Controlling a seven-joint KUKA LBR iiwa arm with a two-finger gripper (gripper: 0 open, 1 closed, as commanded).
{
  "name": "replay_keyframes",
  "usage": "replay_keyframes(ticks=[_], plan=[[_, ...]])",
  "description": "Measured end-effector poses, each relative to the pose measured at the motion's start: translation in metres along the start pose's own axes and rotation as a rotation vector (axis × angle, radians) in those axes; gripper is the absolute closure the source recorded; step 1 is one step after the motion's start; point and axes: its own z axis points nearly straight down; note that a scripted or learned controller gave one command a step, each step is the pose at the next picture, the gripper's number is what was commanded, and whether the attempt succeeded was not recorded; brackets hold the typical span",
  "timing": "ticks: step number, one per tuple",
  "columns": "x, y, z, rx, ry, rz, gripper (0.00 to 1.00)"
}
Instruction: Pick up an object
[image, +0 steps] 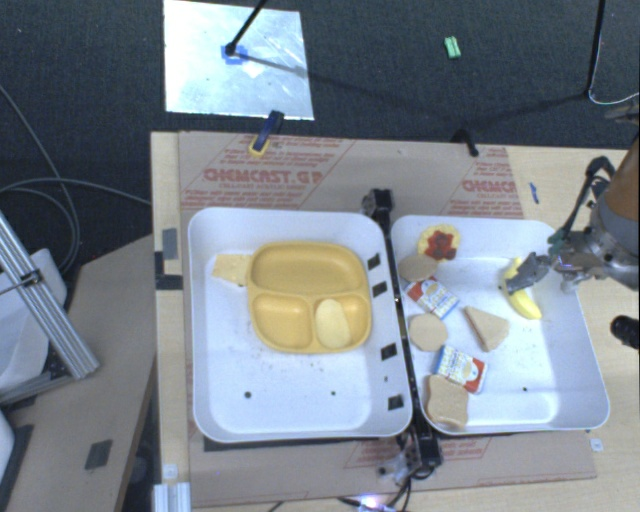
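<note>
Dark carpet surrounded the tabletop (100, 300), with a shiny silver sheet (238, 58) lying on the floor beyond it. Under the two bins we noted a cardboard sheet (330, 170) printed in red with "CHEMCAST GP", readable twice along its far edge; we could not make out the smaller print.

We recorded the left bin (215, 400) as carrying a yellow compartment tray (300, 270), with a pale oval piece (333, 322) in its near right compartment. A flat pale slice (232, 268) lay touching the tray's left edge.

In the right bin (575, 385) we counted: a round piece with a red and yellow top (440, 242) near the far wall, a tan round piece (414, 267) just beside it, two small red and white packets (432, 297) (461, 368) whose printing was too small to read, a tan disc (428, 332) between them, a wedge-shaped slice (487, 327), and a toast-like piece (447, 402) at the near wall.

The arm reached in from the right. Its pincer (527, 274) sat low over the right side of that bin, right at a yellow banana (524, 297). We could not tell how wide the pincer stood, nor whether it had hold of the banana, which lay on the bin floor, well apart from the wedge slice.
</note>
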Motion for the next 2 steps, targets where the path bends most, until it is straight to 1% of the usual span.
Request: replay_keyframes(ticks=[1, 2], plan=[[-0.02, 0.025, 0.133, 0.002, 0.0, 0.001, 0.0], [-0.02, 0.026, 0.116, -0.005, -0.002, 0.001, 1.0]])
